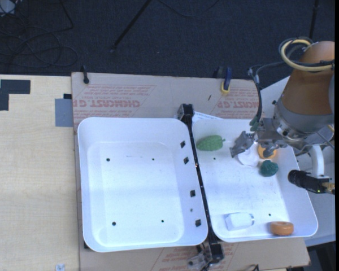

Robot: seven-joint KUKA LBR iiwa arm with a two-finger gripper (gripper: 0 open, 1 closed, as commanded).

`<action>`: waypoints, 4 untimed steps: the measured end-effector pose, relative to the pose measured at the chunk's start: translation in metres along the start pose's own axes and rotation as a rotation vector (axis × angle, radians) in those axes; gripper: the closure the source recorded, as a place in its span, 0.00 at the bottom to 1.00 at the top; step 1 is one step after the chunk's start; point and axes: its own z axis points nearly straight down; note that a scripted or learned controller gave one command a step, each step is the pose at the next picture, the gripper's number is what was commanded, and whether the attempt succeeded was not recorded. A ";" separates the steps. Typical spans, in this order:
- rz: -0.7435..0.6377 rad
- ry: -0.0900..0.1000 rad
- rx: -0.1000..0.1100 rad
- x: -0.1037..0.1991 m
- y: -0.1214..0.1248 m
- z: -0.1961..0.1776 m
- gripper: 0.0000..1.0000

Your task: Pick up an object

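Looking at the right bin (305, 208), I count several candidates: a green lump (209, 143) near the divider, a dark teal ball (268, 167), a white thing (249, 157) beside it, a white block (239, 220) and an orange disc (282, 228) along the near wall. Something orange (266, 151) also peeks out just under the wrist. The gripper (244, 144) sits low over the cluster by the teal ball and the white thing. I cannot tell whether the claw is released or clenched, and I see nothing clearly caught in it.

My worry is the crowding: the teal ball, the white thing and the orange bit lie touching or nearly so, so a closing claw could shove one aside, or nip two at once and drop both. The ball would likely roll off.

The arm (308, 89) reaches in from the right, wrist bent down over the bin's far right part. The left bin (90, 151) lies beside it.
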 end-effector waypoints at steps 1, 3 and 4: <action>-0.001 0.000 0.002 0.000 0.000 -0.010 1.00; -0.002 -0.001 0.000 -0.030 0.084 0.157 1.00; 0.001 -0.003 -0.008 -0.058 0.085 0.083 1.00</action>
